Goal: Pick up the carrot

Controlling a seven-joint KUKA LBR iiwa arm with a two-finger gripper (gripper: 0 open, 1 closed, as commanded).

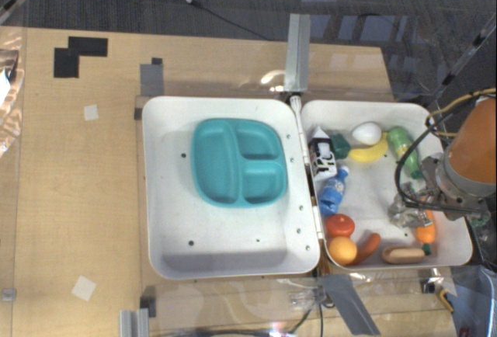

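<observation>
The carrot [425, 233] is a small orange piece with a green end, lying near the right wall of the right bin [373, 112]. My gripper [410, 213] is low in that bin, just above and to the left of the carrot, and its metal tip touches or overlaps the carrot's upper end. The wrist and its cables hide part of the carrot. The arm's orange band [475, 149] sits over the bin's right rim.
In the right bin lie a white egg [366, 132], a banana [368, 153], a green item [403, 144], a blue bottle [332, 192], a tomato [339, 225], an orange [342, 251], a red-orange piece [370, 243] and a sausage [404, 255]. The left bin holds a teal divided plate [238, 162].
</observation>
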